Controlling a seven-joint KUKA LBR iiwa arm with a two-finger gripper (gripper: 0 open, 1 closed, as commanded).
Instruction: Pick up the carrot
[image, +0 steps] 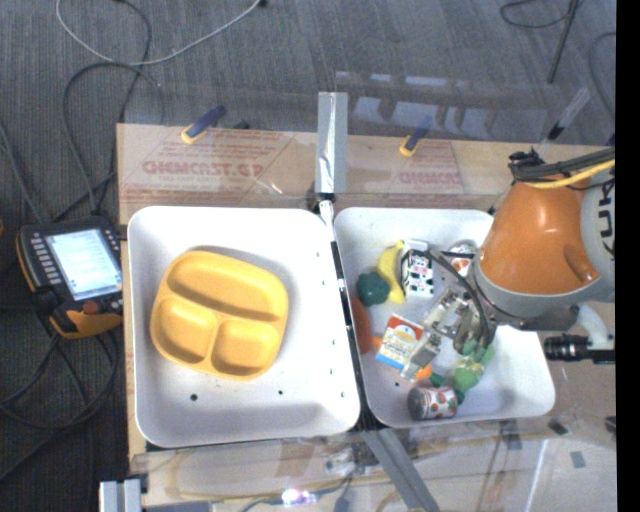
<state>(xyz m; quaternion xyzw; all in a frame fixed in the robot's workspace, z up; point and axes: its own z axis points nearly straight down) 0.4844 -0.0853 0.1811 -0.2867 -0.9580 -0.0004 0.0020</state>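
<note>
Landmark: right bin (520, 395), white, shallow, beside left bin (150, 400).

Carrot (361, 322): orange, long, lying along the right bin's left wall, by the divider between the bins; lower end near a small carton. Not between any fingers, apart from the gripper.

Gripper (432, 352): low over the right bin's middle, slanting down-left from the grey and orange arm (535, 250) entering at the bin's right side. Finger state: cannot tell, metal parts blur into the clutter beneath.

Other contents of right bin:
- Small carton (397, 342), white, red and blue, left of middle, just beside the gripper tip.
- Dark green round item (373, 289), upper left of middle.
- Yellow item (392, 268), banana-like, touching the green one.
- White box with dark print (418, 272), near the bin's far wall.
- Can (432, 402) on its side, near the bin's front wall.
- Green item (469, 374), right of the can, partly under the arm.

Left bin, just beside the right bin's left wall: yellow compartment tray (220, 312) resting near its middle.

Well left of both bins: teach pendant (72, 268), screen lit.
</note>
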